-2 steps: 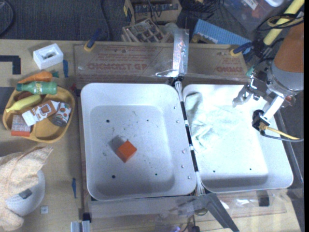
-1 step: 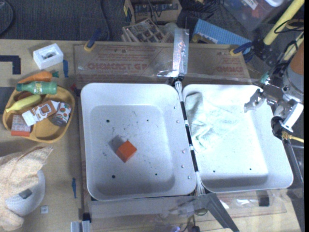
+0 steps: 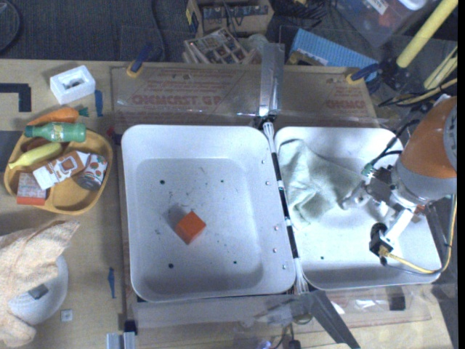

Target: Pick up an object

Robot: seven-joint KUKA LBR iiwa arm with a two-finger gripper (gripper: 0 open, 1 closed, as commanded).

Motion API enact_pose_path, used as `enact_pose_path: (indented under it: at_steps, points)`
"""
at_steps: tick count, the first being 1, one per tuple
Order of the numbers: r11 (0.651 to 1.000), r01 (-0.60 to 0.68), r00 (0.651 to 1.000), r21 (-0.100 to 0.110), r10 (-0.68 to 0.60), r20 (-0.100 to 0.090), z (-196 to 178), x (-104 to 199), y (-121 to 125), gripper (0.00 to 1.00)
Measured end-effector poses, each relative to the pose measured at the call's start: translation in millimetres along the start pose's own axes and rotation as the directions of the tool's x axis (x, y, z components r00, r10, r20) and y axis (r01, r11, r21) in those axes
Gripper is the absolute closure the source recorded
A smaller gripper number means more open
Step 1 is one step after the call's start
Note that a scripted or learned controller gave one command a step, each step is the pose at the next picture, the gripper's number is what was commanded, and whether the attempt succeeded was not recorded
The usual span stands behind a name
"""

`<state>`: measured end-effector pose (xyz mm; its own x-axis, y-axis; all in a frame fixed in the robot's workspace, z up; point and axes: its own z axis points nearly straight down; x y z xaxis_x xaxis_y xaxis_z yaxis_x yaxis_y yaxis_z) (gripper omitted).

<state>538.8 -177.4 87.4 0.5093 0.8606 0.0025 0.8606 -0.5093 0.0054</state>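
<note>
Orange block [image 3: 191, 227] apart from crumpled cloth [image 3: 314, 182].

Red lettering on clear panel [image 3: 190, 97] behind bins, too blurred to read

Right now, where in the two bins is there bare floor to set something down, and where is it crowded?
The left bin has bare floor all around the orange block, widest toward its far wall. The right bin is crowded: the crumpled pale cloth fills its far left, and the gripper sits at the cloth's right edge. Bare floor there lies along the near wall.
</note>
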Motion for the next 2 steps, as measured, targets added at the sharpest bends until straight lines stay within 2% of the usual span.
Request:
enact_pose_path:
  at_steps: [1, 2]
  points:
    - [0.99, 0.141, 0.99, 0.006, -0.141, 0.002, -96.2, 58.3, -7.4, 0.0]
    - [0.987, 0.162, 0.987, 0.005, -0.162, 0.002, -156.8, 16.2, -7.7, 0.0]
